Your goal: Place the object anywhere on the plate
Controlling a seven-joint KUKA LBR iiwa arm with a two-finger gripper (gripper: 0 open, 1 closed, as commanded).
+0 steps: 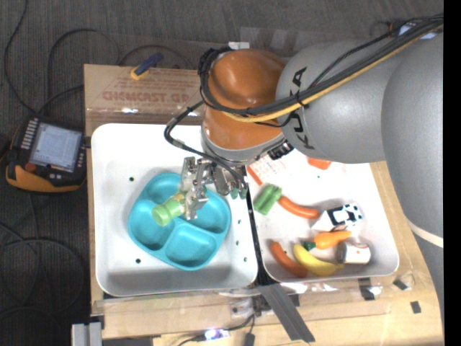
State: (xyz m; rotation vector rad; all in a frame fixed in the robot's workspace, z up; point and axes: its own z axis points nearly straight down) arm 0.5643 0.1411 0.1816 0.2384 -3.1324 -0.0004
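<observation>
Gripper (pixel 193 200) of the single grey arm hangs over the left of two shallow white bins (pixel 108 193), its metal fingers clamped on one pale green cylindrical toy (pixel 171 210). That toy sits low over one turquoise three-compartment plastic plate (pixel 180 247), above the plate's upper-left compartment; whether it touches the plate cannot be told. In the right bin (pixel 382 215) lie one green-topped orange carrot toy (pixel 284 202), one yellow banana toy (pixel 317 259), one black-and-white cow-patterned item (pixel 344 215) and several smaller pieces, too crowded to count reliably.

Even overhead light, bright white bins (pixel 108 265), slightly soft focus.
</observation>
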